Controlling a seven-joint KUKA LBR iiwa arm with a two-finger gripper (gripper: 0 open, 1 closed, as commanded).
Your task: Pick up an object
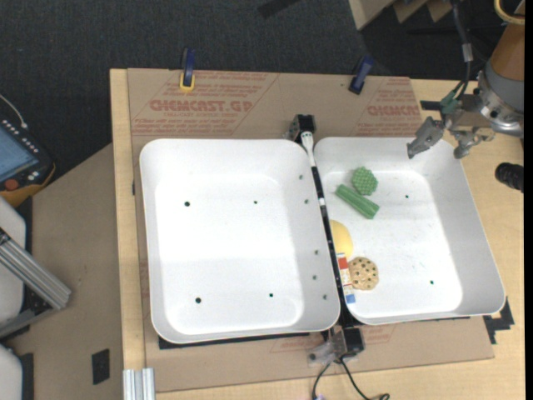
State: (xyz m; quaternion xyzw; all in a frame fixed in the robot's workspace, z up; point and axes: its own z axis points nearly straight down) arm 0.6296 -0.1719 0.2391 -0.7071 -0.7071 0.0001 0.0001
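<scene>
Nearest the camera, in the right shallow white plastic bin (466, 223), a round tan speckled cookie-like disc (363, 272) is seen by the inner wall, touching a yellow rounded object (341, 238). Farther back, a green ridged bar (358, 202) lies just beside a green knobbly block (364, 180). Farthest, the grey two-finger gripper (441, 142) is held spread apart above the bin's far corner, grasping nothing

arm (508, 65) comes in from the upper right corner, orange band visible above the grey wrist. end effector (443, 140) points down and left, two fingers (423, 138) spread apart with a clear gap, nothing between them. cable runs up from the wrist toward the top edge.
</scene>
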